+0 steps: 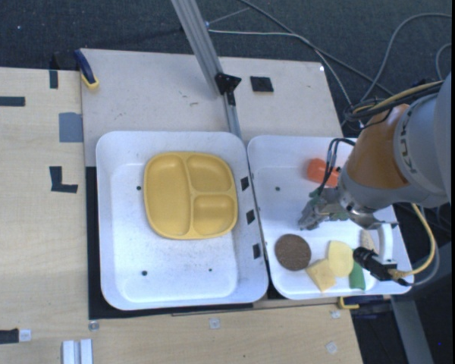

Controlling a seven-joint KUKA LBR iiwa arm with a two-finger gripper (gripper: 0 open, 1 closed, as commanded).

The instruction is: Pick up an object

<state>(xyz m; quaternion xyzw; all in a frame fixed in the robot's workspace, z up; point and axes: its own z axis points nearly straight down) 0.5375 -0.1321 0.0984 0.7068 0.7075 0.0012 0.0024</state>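
Yellow sectioned plate point(190, 196) glossy; brown disc point(293, 252) rough, round.

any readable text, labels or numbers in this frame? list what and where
None readable.
Yellow plate: plain, no marking.
Brown disc, orange piece, yellow pieces: no print visible.
Arm: no legible lettering at this resolution.
Dark tape patches on the bench: blank shapes, not signs.
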